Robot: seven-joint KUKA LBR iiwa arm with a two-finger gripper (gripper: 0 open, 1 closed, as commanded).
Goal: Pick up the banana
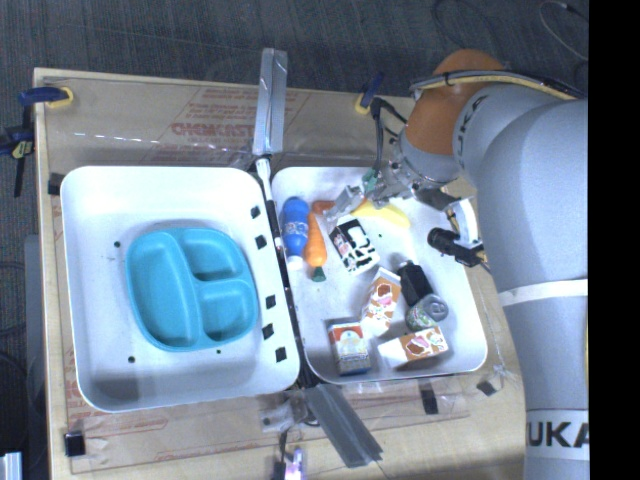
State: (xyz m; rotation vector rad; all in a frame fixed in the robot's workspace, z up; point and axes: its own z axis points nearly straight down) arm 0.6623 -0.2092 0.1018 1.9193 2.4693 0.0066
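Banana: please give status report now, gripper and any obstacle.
Gripper down at right bin's far side. Banana beside it, partly covered, not seen held. Black-and-white box and carrot lie close.

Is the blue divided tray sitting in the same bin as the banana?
No, the blue tray lies in the left bin; the banana is in the right bin.

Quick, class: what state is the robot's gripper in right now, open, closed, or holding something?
Gripper: over the right bin's far end, right at the banana; open or shut cannot be told from this view.
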